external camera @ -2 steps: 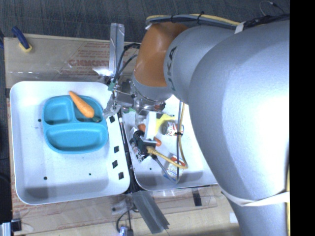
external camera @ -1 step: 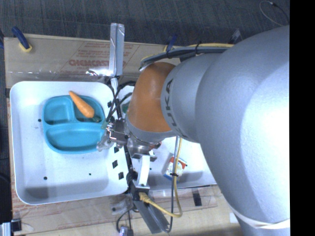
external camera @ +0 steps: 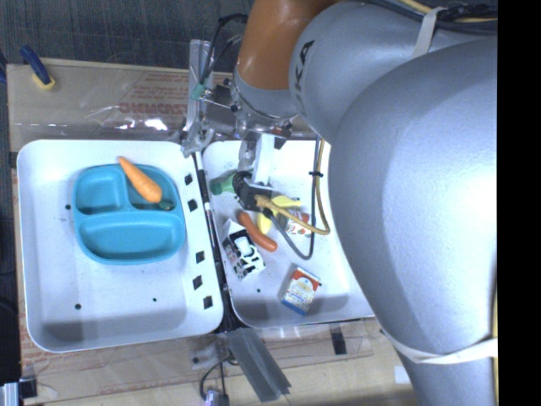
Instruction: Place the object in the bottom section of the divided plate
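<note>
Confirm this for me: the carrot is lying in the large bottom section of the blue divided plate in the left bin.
Not quite. In the camera view the carrot lies across the upper small sections of the blue divided plate in the left bin, not in its large bottom section.

The arm (external camera: 406,142) is smooth grey with rounded casings, an orange band (external camera: 266,32) above the wrist, and yellow and black cables (external camera: 313,227).

Blue plate (external camera: 127,235), orange carrot (external camera: 140,180), white bins (external camera: 42,294).
</note>
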{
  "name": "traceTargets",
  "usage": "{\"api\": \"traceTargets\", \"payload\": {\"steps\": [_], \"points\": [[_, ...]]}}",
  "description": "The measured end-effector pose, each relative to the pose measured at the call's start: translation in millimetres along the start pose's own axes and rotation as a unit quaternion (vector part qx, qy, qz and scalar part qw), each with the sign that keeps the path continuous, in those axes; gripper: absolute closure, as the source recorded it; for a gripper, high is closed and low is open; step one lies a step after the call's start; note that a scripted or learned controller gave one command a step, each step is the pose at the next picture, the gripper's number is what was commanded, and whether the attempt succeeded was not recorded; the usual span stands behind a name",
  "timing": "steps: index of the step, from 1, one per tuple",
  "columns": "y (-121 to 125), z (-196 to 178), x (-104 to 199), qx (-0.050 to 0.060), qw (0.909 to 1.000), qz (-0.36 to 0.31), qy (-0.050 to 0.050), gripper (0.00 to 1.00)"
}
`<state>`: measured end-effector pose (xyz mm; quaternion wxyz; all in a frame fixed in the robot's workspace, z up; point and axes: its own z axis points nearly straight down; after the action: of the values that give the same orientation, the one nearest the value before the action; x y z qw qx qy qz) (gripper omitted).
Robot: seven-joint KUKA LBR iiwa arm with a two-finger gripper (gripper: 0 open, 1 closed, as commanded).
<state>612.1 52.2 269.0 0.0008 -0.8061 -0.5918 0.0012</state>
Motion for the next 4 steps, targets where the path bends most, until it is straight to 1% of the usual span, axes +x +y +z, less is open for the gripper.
{"api": "traceTargets", "payload": {"steps": [1, 2, 3, 4], "points": [[-1.5, -8.5, 3.0, 0.003, 1.0000, -0.006, -0.001, 1.00], [-1.6, -8.3, 3.1, 0.003, 1.0000, -0.006, -0.001, 0.00], [-2.6, -17.2, 5.3, 0.005, 0.9999, -0.011, -0.002, 1.00], [-2.7, -17.1, 5.6, 0.005, 0.9999, -0.011, -0.002, 0.00]]}}
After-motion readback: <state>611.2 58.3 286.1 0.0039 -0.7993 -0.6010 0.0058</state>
